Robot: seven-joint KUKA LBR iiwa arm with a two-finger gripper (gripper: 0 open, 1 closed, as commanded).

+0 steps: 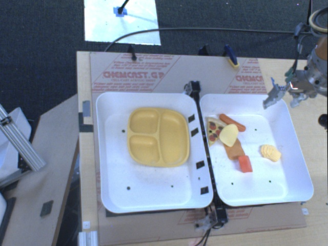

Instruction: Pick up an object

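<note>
Dark carpet surrounds my surface (66, 137), and a protective sheet printed with red lettering (133, 70) lies under two shallow white bins that sit side by side. My left bin (110, 188) carries a yellow divided plate (157, 136), lying flat near its middle. My right bin (287, 188) carries the small things I could pick: a pizza slice (212, 130) at its left edge next to the divider, a pale yellow chip-shaped piece (229, 135) overlapping it on the right, a red-orange sausage (232, 122) just beyond those on the far side, a brown piece (234, 149) just nearer than the chip, a red block (245, 163) touching the brown piece's near end, and a lumpy yellow piece (270, 152) off to the right, apart from the rest.

My claw (285, 96) hangs at the far right corner of the right bin, above its rim, well apart from all of those items. Its two fingers are spread apart with nothing between them. A white sheet (121, 14) lies on the carpet at the far side, with a black cable running across it.
</note>
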